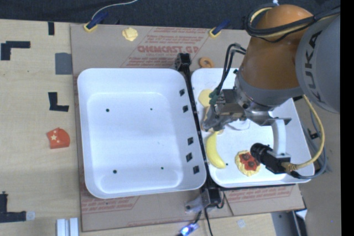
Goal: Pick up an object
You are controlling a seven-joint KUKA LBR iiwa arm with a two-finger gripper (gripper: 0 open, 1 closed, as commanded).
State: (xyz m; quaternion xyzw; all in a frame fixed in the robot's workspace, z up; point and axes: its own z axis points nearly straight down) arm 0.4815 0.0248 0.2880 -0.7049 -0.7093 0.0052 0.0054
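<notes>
My gripper hangs low over the left side of the right bin, under the orange wrist band. Just below it lies a yellow banana along the bin's left wall. A pale yellow object sits right above the gripper, partly hidden by it. Near the bin's front edge a yellow and red toy rests beside a black fitting on the arm. The arm hides much of the bin's middle and right.
The left bin stands beside the right one, a black hinge strip between them. Outside the bins lie a red object far left, a small yellow piece and an orange ring at the back.
</notes>
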